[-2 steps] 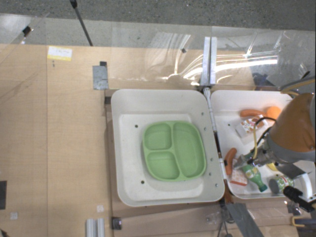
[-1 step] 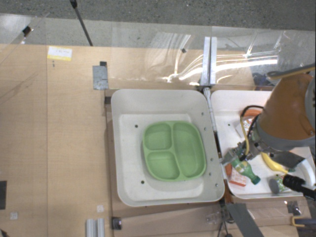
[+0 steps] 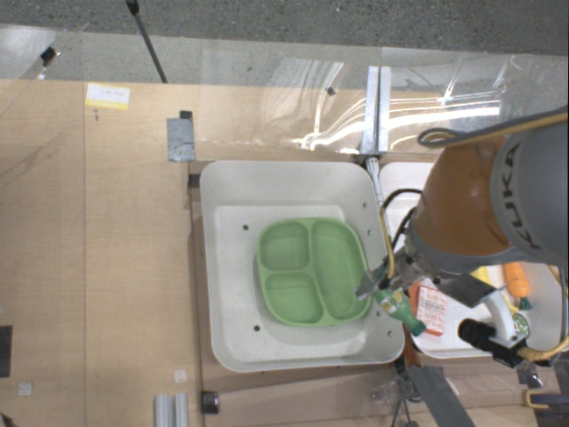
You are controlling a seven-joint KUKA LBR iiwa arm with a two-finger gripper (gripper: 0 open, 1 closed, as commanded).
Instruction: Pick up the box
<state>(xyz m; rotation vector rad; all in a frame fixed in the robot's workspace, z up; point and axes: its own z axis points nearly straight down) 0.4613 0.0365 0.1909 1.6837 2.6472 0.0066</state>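
Looking down at a slant on a wooden bench [image 3: 98, 265] bearing two shallow white bins side by side. Noting a green divided plate [image 3: 311, 269] lying flat in the left bin [image 3: 227, 238], three compartments, sitting right of the bin's middle and near its right wall. Seeing the grey arm [image 3: 484, 207] with its orange band reaching in from the right and covering most of the right bin [image 3: 402, 181]. Placing the gripper [image 3: 378, 285] low at the divide between the bins, just over the left bin's right wall, tip right beside the plate's right edge (touching or not, too close to call). Not being able to tell whether the gripper is spread or closed, dark parts blurring together there. Spotting the box [image 3: 433, 310], white with red print, lying in the right bin near its left wall, just to the right of the gripper's tip and partly tucked under the arm. Marking a small green item [image 3: 404, 314] between gripper and box, lying by the rim between the bins, contact with either unclear. Logging an orange item [image 3: 516, 280] and a white item [image 3: 500, 320] farther right in the same bin, both partly hidden by the arm, too small to identify.
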